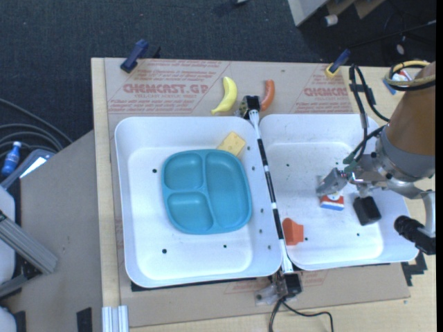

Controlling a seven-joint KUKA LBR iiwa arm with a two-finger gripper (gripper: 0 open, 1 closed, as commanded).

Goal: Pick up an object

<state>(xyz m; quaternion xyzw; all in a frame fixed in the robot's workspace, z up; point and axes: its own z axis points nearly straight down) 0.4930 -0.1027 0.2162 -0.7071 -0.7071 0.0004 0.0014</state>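
The gripper (337, 185) hangs low over the right bin (304, 251), with the grey arm (408, 137) and its orange band reaching in behind it from the right side of the view. Whether the gripper is spread or closed cannot be told from this angle, because the grey metal parts blur together. Just below the gripper, touching it or nearly so, lies a small red, white and blue object (333, 202) on the bin floor; nothing shows it being held. Right of that object sits a small black block (366, 209), also on the bin floor. Further down and to the left of the gripper, an orange block (293, 232) rests against the rim between the two bins. Well to the gripper's left, in the left bin (138, 254), lies a blue divided plate (206, 191), with a yellow block (232, 144) at its upper edge. Beyond the bins, up and left of the gripper, a banana (225, 96) and an orange carrot-like piece (267, 95) lie on the bench (173, 81).
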